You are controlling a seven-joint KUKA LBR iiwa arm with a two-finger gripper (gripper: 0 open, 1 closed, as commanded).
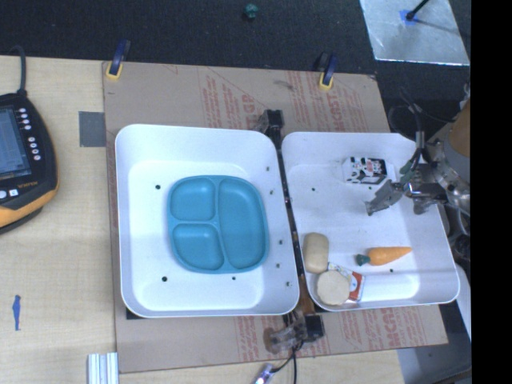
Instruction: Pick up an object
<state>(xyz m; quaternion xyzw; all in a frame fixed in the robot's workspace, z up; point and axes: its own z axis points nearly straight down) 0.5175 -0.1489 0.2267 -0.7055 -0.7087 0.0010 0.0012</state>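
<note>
Right bin: gripper over its upper right, fingers spread, holding nothing. Carrot just below gripper; black-and-white packet up-left; beige roll and round piece lower left.

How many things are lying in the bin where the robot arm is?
4: a black-and-white packet near the far wall, a carrot toward the near right, a tan potato at the left wall, and a round wrapped thing in the near-left corner.

The wooden bench carries a brown cardboard sheet with two white bins on it, the nearer bin under the fingers; a teach pendant lies far beyond the farther bin.
</note>
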